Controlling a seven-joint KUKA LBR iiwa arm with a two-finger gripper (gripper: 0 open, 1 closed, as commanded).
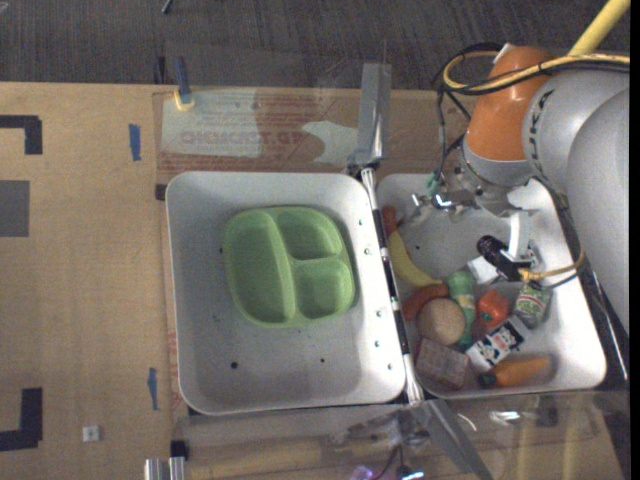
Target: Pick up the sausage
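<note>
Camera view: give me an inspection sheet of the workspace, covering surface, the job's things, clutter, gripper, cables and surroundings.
Surface: left bin and right bin, both white, side by side on a wooden bench.
Job's things: sausage, reddish, lying in the right bin between a banana and a round brown item.
Clutter: green divided plate in the left bin; carrot, small carton and small can in the right bin.
Grippers: gripper over the right bin's far part, apart from the sausage.
Cables: yellow cable looping by the orange band.
Surroundings: blue tape on the bench; dark carpet beyond.
</note>
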